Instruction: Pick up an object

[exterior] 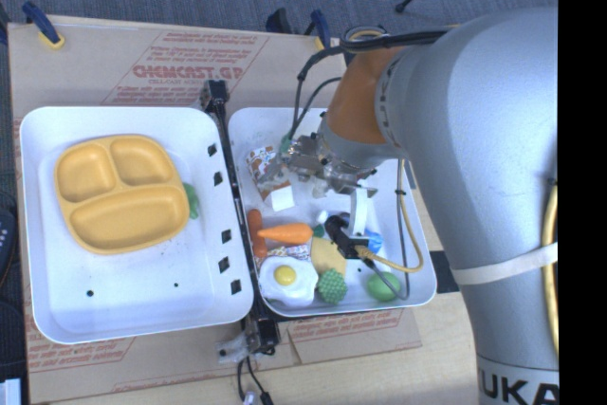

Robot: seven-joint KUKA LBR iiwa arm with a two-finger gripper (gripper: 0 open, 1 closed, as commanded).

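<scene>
Arm (493,156), nearest the lens, fills frame right. Gripper (308,158) sits low in upper part of right bin (417,285), just beside brown packet (265,162), w/ white cube (282,198) below it. I can't tell its opening, nor see anything held, so I judge the pick not yet done. Carrot (285,233) and egg (287,280) crowd lower bin; room tight there. Left bin (38,299) w/ yellow tray (121,194): open floor at bottom.

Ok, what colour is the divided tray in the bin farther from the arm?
Yellow; the divided tray shows best in the camera view.
</scene>
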